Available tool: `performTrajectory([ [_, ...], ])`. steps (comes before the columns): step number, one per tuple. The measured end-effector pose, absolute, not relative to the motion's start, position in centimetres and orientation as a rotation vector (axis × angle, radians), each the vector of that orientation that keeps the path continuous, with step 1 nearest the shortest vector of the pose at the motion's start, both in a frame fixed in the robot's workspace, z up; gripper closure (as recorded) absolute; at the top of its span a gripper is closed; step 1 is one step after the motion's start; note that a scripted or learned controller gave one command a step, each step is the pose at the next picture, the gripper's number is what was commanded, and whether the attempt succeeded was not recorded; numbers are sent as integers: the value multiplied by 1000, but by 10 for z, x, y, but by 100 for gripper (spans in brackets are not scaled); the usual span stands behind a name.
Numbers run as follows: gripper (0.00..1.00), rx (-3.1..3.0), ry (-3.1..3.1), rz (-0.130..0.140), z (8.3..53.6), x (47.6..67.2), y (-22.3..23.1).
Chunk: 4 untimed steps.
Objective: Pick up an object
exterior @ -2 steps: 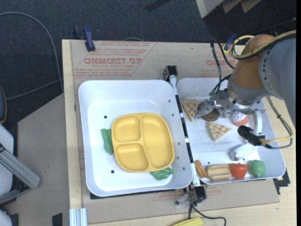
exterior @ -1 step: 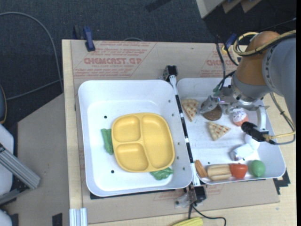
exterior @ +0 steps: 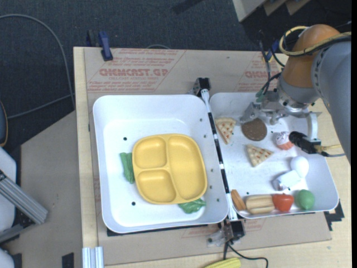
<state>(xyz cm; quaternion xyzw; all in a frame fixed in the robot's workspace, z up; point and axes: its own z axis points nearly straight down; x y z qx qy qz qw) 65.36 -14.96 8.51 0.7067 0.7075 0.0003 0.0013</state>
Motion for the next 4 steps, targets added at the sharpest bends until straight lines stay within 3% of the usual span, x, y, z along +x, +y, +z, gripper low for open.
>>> performTrajectory([
  [1,0,2218,2219,2,134,651,-171],
  [2,0,2223,2222,-2,110,613,-219],
  [3,0,2221,2231,8,85,584,-217],
  [4,100,2220,2223,2,95,584,-221],
])
